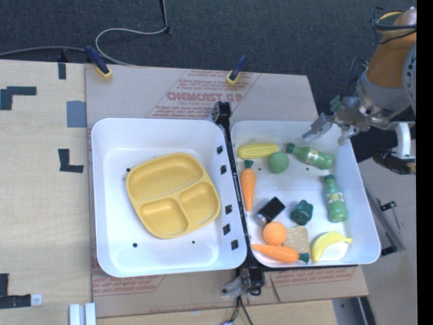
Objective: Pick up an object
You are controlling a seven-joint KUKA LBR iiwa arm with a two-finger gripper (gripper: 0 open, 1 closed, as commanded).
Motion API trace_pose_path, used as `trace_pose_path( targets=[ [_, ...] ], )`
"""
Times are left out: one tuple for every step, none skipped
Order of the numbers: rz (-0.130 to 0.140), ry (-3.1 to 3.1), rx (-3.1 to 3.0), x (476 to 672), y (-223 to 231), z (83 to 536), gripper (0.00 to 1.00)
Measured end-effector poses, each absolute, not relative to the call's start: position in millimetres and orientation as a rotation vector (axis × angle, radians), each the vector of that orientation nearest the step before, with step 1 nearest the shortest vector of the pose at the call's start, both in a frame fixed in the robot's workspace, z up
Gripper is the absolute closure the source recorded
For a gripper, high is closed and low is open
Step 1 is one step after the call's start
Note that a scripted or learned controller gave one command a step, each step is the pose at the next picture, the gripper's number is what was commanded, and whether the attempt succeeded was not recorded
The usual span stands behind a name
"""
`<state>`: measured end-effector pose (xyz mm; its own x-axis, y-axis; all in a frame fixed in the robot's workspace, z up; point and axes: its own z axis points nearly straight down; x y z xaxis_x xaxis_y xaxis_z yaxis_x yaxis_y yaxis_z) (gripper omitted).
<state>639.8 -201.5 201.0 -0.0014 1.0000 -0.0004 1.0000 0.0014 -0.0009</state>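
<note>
Objects for picking lie crowded in the right bin point(362, 202), the one nearer the arm, which suits a reach from that side. Camera view, from the far rim toward the near one: a yellow corn cob point(257, 150) beside a green ball point(277, 162), then a green bottle point(311, 156) lying on its side with its cap toward the ball; a second green bottle point(333, 198) lies along the right wall. A carrot point(247, 188) rests lengthwise against the divider side, and a black block point(271, 209) and a dark green pepper point(302, 212) occupy the middle. Near the front rim sit an orange ball point(274, 233), a pale cracker-like piece point(296, 237), a second carrot point(275, 252) and a banana point(329, 245), touching or nearly so; such packing leaves little free room around any one item. The left bin point(108, 181) holds a yellow divided plate point(172, 193), lying flat and apart from the clutter. The gripper point(329, 127) hangs over the far right corner of the right bin, above the rim and just beyond the first bottle; its two fingers are spread apart with nothing between them. By judgement, the pick has not begun, and the nearest candidate is that bottle, whose round side may roll under an uneven squeeze.
</note>
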Motion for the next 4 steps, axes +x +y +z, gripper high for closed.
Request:
trace_pose_path(
  targets=[
    [0.008,-2.222,-2.219,660.5,-127.6,97.6,0.00],
    [-0.006,-2.215,-2.200,643.4,-161.4,100.9,0.00],
    [0.016,-2.215,-2.209,665.1,-97.3,96.5,0.00],
    [0.018,-2.216,-2.207,665.2,-100.7,83.8,0.00]
  ],
)
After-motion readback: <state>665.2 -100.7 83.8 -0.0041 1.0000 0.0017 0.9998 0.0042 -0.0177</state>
